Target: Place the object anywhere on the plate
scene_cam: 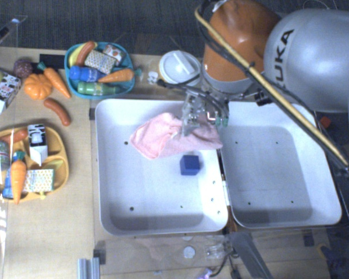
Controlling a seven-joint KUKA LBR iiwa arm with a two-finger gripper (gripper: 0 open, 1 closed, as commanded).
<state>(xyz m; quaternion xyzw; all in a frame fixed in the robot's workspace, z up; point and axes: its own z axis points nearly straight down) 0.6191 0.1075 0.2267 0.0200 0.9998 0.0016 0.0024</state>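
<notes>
Grey arm [314, 51] marked "KUKA" | claw [192, 124] on pink cloth [163, 138]

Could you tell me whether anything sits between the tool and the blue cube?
Nothing covers the blue cube; it lies bare on the floor of the white bin. The tool is over the pink cloth, whose near edge ends close beside the cube without overlapping it.
</notes>
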